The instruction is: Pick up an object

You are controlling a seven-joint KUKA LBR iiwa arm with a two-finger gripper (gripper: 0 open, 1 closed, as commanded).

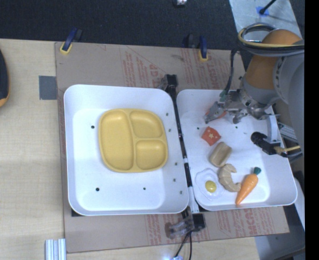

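The right bin (281, 196) holds several toy foods: a small red piece (210, 136), a tan chunk (220, 154), a fried egg (208, 184), a pale curved piece (228, 179) and an orange carrot (247, 187). My gripper (217, 111) hangs over the bin's upper part, just above and slightly right of the red piece, with the orange-banded wrist (265, 69) behind it. From this angle nothing is seen held in it.
The left bin (80, 194) carries a yellow divided plate (132, 140). A black fitting (266, 143) juts over the right bin's right side. Clamps sit along the board's far edge, and a pendant lies at the far left.
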